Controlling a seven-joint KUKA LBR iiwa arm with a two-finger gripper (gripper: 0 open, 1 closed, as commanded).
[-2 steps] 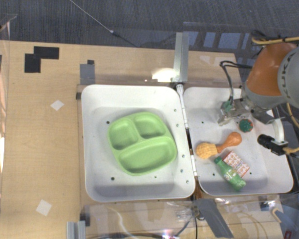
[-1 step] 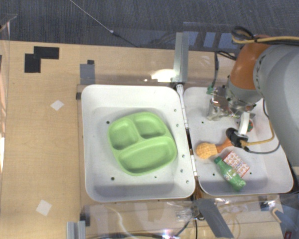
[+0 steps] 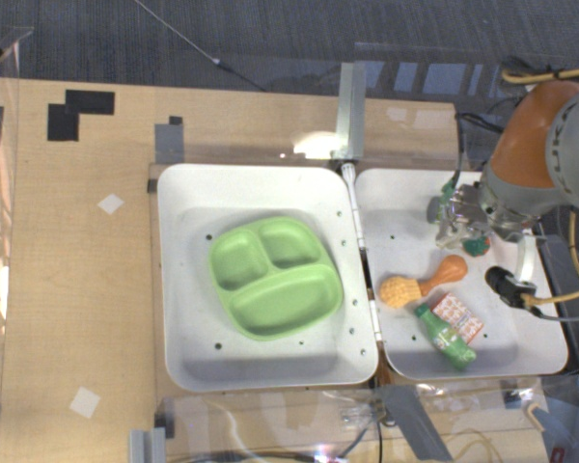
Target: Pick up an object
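My gripper (image 3: 456,228) hangs over the upper right part of the right bin (image 3: 396,210), below the grey wrist with its orange band. A small teal object (image 3: 477,247) lies right beside it, at its lower right. Just below lies an orange toy drumstick (image 3: 423,282), slanting down to the left. Farther toward the front sit a green bottle (image 3: 445,337) and a red-and-white checked packet (image 3: 458,316), touching each other.
The left bin (image 3: 188,355) holds a green divided plate (image 3: 275,276). A metal post (image 3: 351,114) stands behind the wall between the bins. A black cable end (image 3: 503,284) hangs over the right bin's right side.
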